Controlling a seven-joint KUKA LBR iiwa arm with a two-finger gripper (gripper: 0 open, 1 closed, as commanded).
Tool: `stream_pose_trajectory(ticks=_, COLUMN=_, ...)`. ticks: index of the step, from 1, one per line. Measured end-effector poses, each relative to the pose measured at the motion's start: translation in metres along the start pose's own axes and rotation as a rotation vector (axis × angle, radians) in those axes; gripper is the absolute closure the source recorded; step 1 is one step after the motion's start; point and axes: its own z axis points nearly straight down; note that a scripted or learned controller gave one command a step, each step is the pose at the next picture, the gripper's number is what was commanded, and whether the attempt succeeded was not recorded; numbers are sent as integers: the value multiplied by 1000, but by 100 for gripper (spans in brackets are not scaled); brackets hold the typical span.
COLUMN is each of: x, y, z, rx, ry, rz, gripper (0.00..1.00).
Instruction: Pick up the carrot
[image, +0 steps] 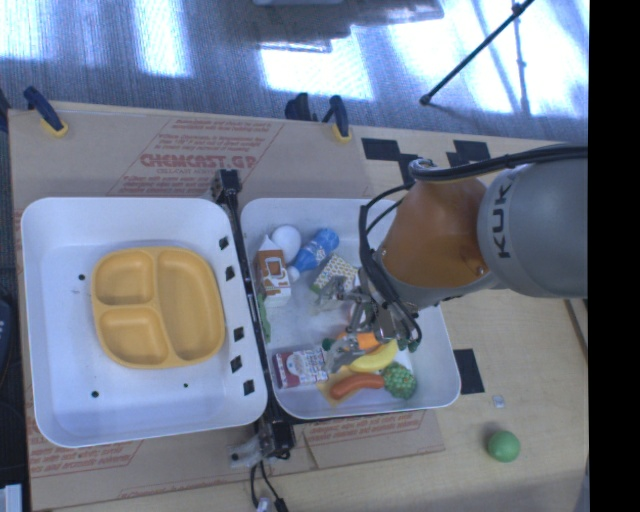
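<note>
**Over the right bin, gripper low among the play food**

Over the near half of the right-hand shallow white plastic bin (440, 385), your grey arm with its orange band (440, 245) has the two-finger gripper (368, 328) down in a tight cluster of toys. You cannot tell from this slanted view how far the gripper is open or whether anything sits in it; dark metal and coloured plastic overlap there.

The orange, tapered plastic carrot (352, 386) lies flat on the bin floor near the front wall, just below the gripper, pointing roughly left to right. A yellow curved plastic piece (376, 356) sits just above it, a knobbly green broccoli-like toy (399, 381) touches or nearly touches its right end, and a small red-and-white carton (297, 368) lies just to its left.

To do this step well, you probably want the gripper to straddle the carrot across its narrow width, at the thicker middle rather than the slim tip, and to descend clear of the yellow piece so it is not pinched instead. Smooth, hard, rounded plastic will likely roll or squirt out under an off-centre squeeze, so centre the closing line on it.

Farther back in the same bin lie a white egg-shaped ball (286, 238), a blue bottle-shaped toy (318, 249) and a tall brown-and-white carton (272, 276). The left white bin (40, 300) holds a matte yellow divided plate (158, 305). A green ball (503, 446) rests on the cardboard-covered desk (180, 160).
</note>
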Motion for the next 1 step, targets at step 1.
stream_pose_trajectory(ticks=1, x=6, y=4, z=23, rx=0, ry=-6, rz=-420, gripper=0)
